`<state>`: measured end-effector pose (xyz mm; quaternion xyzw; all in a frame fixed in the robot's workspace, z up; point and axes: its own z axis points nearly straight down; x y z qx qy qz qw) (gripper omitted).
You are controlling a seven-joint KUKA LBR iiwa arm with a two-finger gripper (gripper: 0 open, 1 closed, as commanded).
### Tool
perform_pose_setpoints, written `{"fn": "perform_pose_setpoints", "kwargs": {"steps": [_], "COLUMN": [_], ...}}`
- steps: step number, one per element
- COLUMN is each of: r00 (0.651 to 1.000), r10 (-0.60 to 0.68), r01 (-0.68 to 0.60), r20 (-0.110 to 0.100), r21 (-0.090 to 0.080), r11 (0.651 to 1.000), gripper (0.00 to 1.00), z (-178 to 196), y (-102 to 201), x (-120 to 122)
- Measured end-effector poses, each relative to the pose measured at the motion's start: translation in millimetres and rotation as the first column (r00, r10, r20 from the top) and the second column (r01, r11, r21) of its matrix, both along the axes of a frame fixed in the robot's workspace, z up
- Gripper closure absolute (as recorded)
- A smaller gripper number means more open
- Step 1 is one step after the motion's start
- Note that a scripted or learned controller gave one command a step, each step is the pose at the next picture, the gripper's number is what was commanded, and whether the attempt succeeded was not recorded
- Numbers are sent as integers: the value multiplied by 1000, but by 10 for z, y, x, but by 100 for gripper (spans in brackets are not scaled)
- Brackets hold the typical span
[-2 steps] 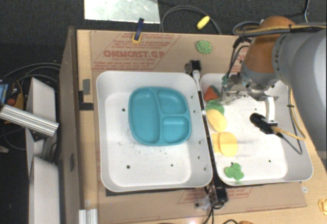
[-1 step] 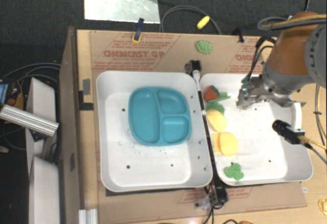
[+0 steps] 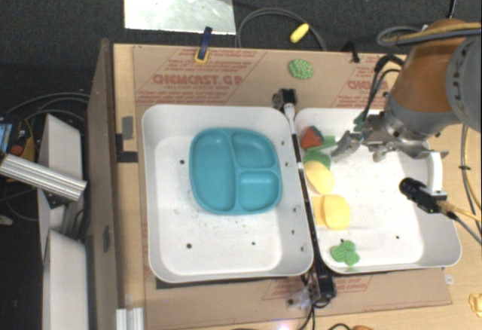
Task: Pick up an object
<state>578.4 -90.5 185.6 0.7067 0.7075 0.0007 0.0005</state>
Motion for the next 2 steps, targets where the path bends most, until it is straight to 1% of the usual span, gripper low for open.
{"fn": "perform_pose_setpoints", "kwargs": {"steps": [1, 2], "r00": [1000, 999], "r10": [-2, 12], "r01": [2, -12], "r20": [3, -40], "r21": [2, 8], "r11": [1000, 1000], "gripper": [0, 0], "z": [-1032, -990], "y": [82, 14], "x": [58, 700]}}
